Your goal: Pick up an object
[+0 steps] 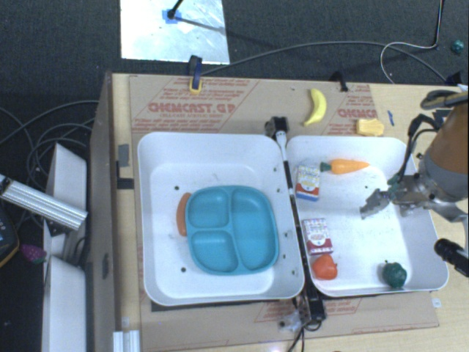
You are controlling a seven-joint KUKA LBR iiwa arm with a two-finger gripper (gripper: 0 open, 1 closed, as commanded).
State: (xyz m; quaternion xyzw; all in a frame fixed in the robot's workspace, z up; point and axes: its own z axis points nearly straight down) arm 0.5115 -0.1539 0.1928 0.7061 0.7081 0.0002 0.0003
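Objects for picking: lying scattered in the right white bin [418,266], next to the left bin [157,196] holding a blue divided plate [233,228]. Gripper [374,202] hovering over bare floor among them, nothing visibly in it, can't tell if released or clenched. Risking a grab at empty plastic. Two small cartons [308,182] hugging the divider wall, awkward to straddle; toy carrot [344,166], red tomato [325,268] and green veg [394,273] probably rolling off. Reading CHEMCAST GP [192,108] on the board; carton labels too tiny.

A sectioned blue plastic plate [233,229] sits in a white bin [157,196], an orange toy carrot [344,166] and green round toy [394,273] in the other white bin [421,255], a yellow toy banana [316,106] on the tan bench [220,101].
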